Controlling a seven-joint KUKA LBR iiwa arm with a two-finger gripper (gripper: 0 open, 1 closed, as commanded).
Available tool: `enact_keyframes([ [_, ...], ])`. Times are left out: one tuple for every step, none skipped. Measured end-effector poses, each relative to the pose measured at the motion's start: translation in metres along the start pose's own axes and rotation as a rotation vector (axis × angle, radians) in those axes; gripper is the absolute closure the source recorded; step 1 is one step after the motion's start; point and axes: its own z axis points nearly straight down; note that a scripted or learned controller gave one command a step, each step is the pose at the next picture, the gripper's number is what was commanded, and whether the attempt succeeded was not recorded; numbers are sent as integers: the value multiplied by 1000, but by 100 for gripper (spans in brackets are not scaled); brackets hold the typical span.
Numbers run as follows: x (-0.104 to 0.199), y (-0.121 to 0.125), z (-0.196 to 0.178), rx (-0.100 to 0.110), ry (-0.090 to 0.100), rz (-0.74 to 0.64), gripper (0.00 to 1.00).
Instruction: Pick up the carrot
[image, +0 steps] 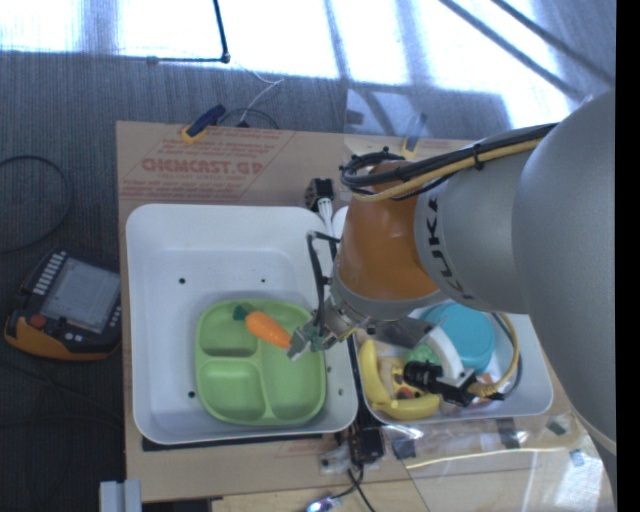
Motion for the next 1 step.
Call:
enact_keyframes([
  [18,15,79,-2,-7,46,100],
])
